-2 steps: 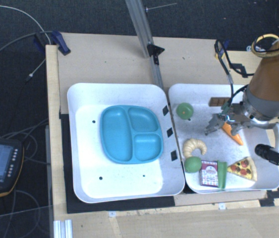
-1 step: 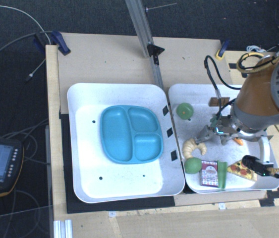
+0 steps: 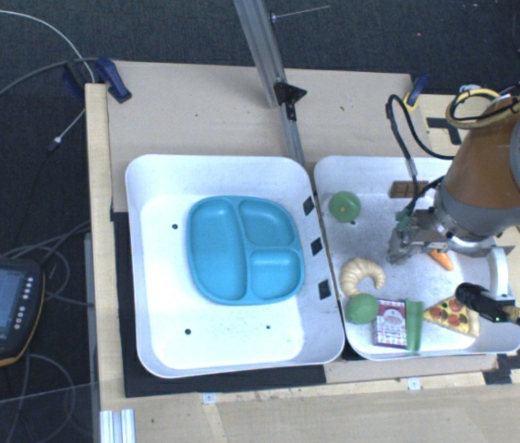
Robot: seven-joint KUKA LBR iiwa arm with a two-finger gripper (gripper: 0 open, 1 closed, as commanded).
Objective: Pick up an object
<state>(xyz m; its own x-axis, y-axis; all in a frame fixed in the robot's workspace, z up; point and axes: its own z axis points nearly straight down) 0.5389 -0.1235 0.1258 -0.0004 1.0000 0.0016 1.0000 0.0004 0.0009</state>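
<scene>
Nearest the camera, along the front edge of the right bin [image 3: 509, 344], lie a small red card packet [image 3: 390, 323] with a green strip [image 3: 414, 325] against its right side, and a toy pizza slice [image 3: 452, 317] further right. Just behind the packet sit a green ball [image 3: 362, 308] and a cream croissant [image 3: 362, 272], close together, the croissant touching or nearly touching the ball.

Mid-bin, the end effector [image 3: 411, 244] stands low over bare white floor, well right of the croissant. An orange carrot piece [image 3: 441, 258] lies just beside it on its right, partly under the wrist. Nothing is visible between the fingers; they appear close together, but the viewing angle and blur do not allow their opening to be determined. No contact with any object can be confirmed.

Further back, a green apple-like fruit [image 3: 344, 207] rests near the bin's left wall. The left bin [image 3: 149, 275] carries a blue divided plate [image 3: 244, 249].

Judgement: the task is at the descent or grasp-attempt stage, with no object secured. The candidate nearest the tool is the carrot piece. The next move calls for centring the fingers on one item, closing firmly, and lifting straight up. Risk: closing on bare floor.

The worktop [image 3: 195, 109] beyond both bins carries a slanted metal pole [image 3: 264, 44].
</scene>
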